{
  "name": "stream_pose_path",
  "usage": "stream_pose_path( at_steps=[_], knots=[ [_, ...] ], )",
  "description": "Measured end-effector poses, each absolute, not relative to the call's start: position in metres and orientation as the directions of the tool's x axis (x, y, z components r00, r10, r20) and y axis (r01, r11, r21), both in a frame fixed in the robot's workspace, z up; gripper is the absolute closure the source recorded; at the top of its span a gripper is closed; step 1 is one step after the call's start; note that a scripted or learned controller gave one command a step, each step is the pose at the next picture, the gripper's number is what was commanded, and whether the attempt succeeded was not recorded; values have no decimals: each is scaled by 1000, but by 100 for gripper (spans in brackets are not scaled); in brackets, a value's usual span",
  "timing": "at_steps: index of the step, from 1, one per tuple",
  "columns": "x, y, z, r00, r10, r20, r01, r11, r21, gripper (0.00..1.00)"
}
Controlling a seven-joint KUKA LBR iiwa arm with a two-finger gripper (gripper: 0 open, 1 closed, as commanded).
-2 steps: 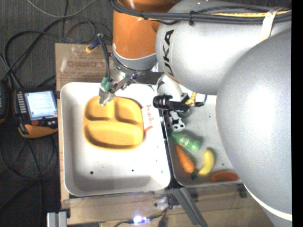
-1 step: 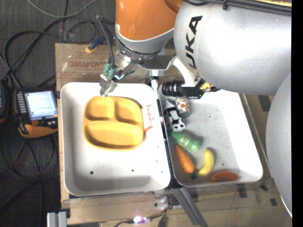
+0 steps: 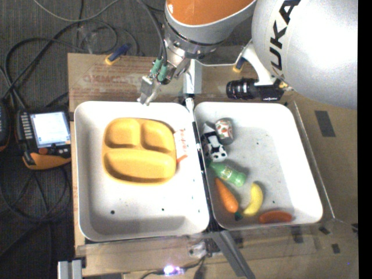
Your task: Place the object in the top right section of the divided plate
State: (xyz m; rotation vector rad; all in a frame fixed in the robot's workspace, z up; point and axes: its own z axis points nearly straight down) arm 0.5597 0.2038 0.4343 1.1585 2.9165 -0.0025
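Observation:
A yellow divided plate point(image 3: 139, 151) lies in the left white bin point(image 3: 99, 214), towards its back, with two small sections at the far side and one wide section at the near side. All its sections look bare. My gripper point(image 3: 152, 80) hangs over the back edge of the left bin, just behind the plate's far side, under the orange wrist band. The right bin point(image 3: 290, 156) holds a grey and red can-like thing point(image 3: 224, 129), a black and white toy point(image 3: 214, 147), a green bottle point(image 3: 228, 174), a carrot point(image 3: 226, 195), a banana point(image 3: 253, 198) and a red pepper point(image 3: 275, 217).
A pale tag with red marks point(image 3: 183, 145) lies beside the plate's right edge. A handheld screen unit point(image 3: 43, 131) and cables sit left of the bench. A blue clip point(image 3: 118, 52) lies on the cardboard behind the bins. The arm's big grey body looms over the back right.

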Motion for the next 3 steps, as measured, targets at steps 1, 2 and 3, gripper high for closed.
stream_pose_path(
  at_steps=[1, 2, 3],
  knots=[
    [634, 225, 434, -760, 650, -5, 650, 760, -1, 100],
    [622, 219, 434, -742, 670, -4, 670, 742, -1, 100],
    [653, 227, 434, -736, 677, -5, 677, 736, -1, 100]
  ],
)
